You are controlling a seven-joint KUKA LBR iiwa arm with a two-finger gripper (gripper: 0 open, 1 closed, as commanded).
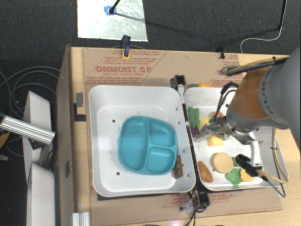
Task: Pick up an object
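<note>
My gripper (214, 127) hangs low in the right bin (214, 94), near its left side, with the grey arm and orange band coming in from the right. Just below it lies a yellow wedge (215, 141). To its left are a purple piece (195, 133), a yellow piece (203, 122) and a green piece (193, 114). Nearer the front lie a tan round disc (222, 162), an orange-brown oval (205, 171) and a green leafy piece (233, 176) beside a small yellow piece (247, 176). The arm hides the bin's right part.
The left bin (108, 102) holds a blue divided plate (147, 145) and a small brown piece (178, 166) by its right wall. An orange piece (205, 85) sits at the right bin's far rim. A dark divider (185, 121) runs between the bins.
</note>
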